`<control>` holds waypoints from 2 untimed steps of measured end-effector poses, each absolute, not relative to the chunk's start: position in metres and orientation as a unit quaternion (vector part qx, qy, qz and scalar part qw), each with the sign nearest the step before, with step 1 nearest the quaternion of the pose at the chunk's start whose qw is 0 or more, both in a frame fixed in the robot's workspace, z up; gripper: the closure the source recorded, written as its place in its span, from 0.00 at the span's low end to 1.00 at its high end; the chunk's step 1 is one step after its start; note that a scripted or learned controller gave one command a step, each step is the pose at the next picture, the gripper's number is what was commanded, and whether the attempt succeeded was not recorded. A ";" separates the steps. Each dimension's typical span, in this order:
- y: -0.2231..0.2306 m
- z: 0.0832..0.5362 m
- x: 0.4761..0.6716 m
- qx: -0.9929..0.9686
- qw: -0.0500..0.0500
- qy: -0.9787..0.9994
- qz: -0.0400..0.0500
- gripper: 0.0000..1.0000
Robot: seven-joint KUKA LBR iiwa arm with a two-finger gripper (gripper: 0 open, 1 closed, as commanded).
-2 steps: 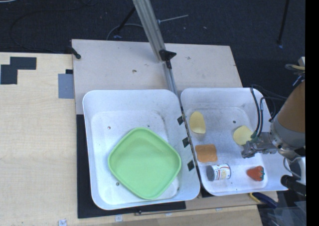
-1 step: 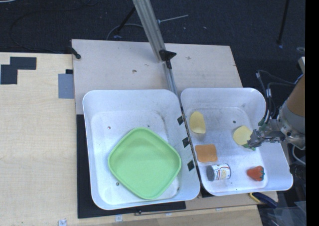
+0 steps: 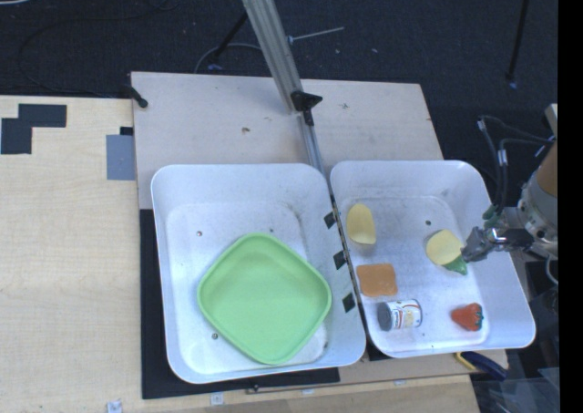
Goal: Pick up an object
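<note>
You are at the approach step: the tool point(image 3: 475, 247) sits low over the right edge of the right-hand shallow white bin point(image 3: 412, 171), right beside the pale yellow rounded fruit-shaped piece with a green tip point(image 3: 444, 248), and seems to touch its right side. From this slanted view you cannot tell how the tool is set, nor whether anything sits in its grip, so treat the pick as not yet made

That yellow piece lies in the right part of this bin, toward the middle from far to near. Others lie around it: a second yellow rounded piece point(image 3: 362, 223) at the left, an orange square block point(image 3: 377, 280) nearer, a small tin can on its side point(image 3: 401, 314) at the near edge, and a red strawberry-like piece point(image 3: 467, 316) in the near right corner. The left bin point(image 3: 182, 185) holds a light green square plastic plate point(image 3: 264, 297)

Your next move likely calls for centring on the yellow piece, closing firmly and lifting straight up; its rounded shape may slip sideways
</note>
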State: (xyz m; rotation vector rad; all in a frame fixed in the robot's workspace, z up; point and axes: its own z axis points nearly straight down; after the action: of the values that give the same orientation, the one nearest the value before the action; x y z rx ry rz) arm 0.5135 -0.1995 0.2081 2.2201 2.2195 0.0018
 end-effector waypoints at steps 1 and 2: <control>-0.147 0.221 0.518 0.706 0.000 0.708 0.001 1.00; -0.095 0.213 0.518 0.706 -0.001 0.709 0.000 1.00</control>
State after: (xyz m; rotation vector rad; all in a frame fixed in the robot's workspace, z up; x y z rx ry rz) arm 0.5177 -0.0950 0.2128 2.2180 2.2268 0.0003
